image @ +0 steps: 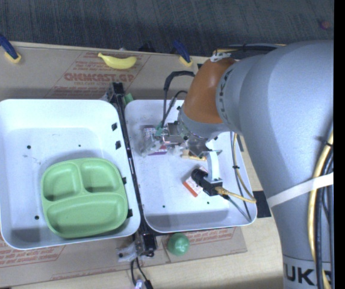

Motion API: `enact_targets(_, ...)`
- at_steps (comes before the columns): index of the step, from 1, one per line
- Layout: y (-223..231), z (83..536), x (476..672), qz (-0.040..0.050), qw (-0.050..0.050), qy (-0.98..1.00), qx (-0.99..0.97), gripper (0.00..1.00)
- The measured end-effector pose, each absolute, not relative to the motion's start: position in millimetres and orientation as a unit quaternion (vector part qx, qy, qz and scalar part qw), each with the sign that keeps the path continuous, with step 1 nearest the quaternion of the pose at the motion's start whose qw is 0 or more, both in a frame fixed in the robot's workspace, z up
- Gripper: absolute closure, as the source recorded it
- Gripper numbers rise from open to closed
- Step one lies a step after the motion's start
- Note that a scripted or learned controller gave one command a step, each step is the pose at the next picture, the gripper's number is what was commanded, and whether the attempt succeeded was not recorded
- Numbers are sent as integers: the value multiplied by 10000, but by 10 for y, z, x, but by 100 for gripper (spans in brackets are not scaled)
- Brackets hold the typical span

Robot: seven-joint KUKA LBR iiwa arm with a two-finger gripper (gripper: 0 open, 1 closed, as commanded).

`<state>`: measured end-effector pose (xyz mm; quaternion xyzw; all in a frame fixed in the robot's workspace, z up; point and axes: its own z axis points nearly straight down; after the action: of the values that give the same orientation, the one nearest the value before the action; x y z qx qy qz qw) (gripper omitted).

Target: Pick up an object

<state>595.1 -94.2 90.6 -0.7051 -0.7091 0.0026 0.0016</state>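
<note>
- The pincer hangs low in the right bin, near its far-left corner; whether it is open or closed I cannot tell.
- Small blurred objects lie just beneath it, too small to identify.
- A green divided plate sits in the left bin, toward its near edge.
- A yellow banana lies by the desk's far edge.

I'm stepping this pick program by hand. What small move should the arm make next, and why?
Probably lower the end effector a little, straight down. It sits over the small clutter near the right bin's left wall, and nothing shows between its fingers, so no grasp is confirmed.
</note>
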Motion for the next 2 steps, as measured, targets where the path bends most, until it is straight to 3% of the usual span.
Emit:
enact_targets(1,-936,1013,5957,26,16,-7104,-7037,100)
enact_targets(2,-582,1924,5307,9,9,-7098,-7044,100)
